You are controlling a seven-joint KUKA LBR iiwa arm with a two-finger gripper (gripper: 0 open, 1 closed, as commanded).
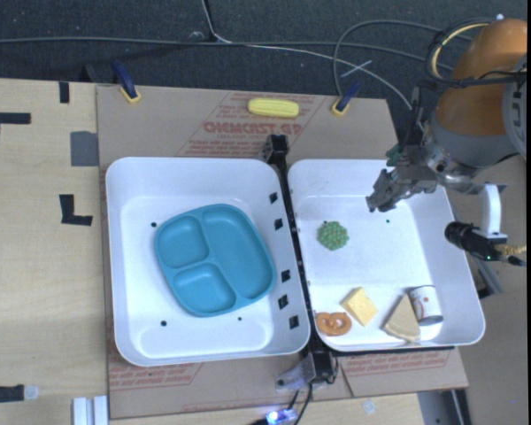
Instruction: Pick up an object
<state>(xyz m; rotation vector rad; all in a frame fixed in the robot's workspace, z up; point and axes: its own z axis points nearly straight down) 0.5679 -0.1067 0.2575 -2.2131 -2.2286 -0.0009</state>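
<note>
The right bin [442, 237] holds a green broccoli piece [333, 235] near its left middle. Along its front lie an orange pretzel [334, 324], a yellow cheese wedge [361, 307], a tan bread slice [403, 320] and a small white can [424, 305]. My gripper [382, 197] hangs above the bin's back right part, to the right of and behind the broccoli, with nothing seen between its dark fingers.
A blue divided plate [214, 258] lies in the left bin [124, 237]. A yellow banana-like toy [273, 108] rests on the cardboard behind the bins. Blue-and-yellow clamps [126, 86] hold the cardboard's back corners. Cables run across the dark back.
</note>
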